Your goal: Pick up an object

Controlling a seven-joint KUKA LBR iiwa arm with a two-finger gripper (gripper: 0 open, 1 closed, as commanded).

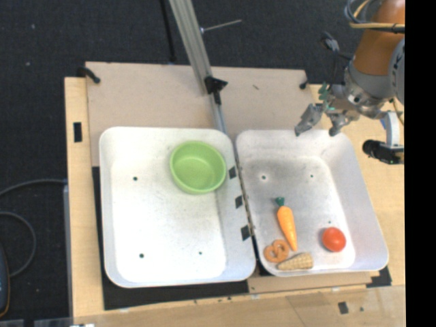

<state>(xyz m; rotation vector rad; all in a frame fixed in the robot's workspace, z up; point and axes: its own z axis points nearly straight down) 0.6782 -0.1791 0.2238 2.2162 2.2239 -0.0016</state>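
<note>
Hovering spread and empty over the right bin's far edge, the pincer [319,122] could take the light, stiff carrot [287,226] across its middle.

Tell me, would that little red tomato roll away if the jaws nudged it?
Probably. The tomato looks round and smooth, so a push could send it rolling toward the right bin's wall. It seems a small toy, likely light. Its glossy skin may slip between closing jaws.

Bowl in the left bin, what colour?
Light green bowl, seen clearly in the camera view.
</note>
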